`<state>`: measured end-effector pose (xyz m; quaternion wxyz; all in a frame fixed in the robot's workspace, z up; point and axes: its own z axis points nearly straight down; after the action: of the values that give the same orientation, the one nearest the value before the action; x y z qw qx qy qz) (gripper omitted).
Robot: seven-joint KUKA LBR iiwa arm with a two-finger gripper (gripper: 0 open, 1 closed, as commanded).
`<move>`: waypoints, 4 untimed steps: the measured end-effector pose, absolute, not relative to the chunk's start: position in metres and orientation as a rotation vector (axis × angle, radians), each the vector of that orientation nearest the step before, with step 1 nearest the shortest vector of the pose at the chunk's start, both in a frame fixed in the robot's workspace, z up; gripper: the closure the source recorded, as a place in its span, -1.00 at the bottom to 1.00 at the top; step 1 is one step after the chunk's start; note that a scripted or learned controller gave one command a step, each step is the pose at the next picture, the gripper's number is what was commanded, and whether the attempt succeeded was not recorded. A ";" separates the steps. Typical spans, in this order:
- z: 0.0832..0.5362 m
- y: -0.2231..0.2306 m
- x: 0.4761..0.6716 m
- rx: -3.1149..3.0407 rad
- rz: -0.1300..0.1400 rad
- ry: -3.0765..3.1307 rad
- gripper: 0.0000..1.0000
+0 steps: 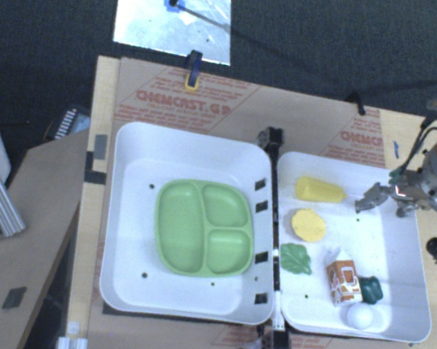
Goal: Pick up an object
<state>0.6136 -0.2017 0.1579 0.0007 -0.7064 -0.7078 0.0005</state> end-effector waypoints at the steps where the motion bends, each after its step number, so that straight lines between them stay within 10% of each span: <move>1: 0.112 -0.206 0.622 -2.217 0.000 -2.226 -1.00; 2: 0.084 -0.205 0.622 -2.216 0.000 -2.227 -1.00; 3: 0.096 -0.206 0.624 -2.218 -0.004 -2.232 1.00; 4: 0.140 -0.206 0.629 -2.219 -0.004 -2.230 1.00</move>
<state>0.6294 -0.2056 0.1405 -0.0023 -0.7054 -0.7088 -0.0012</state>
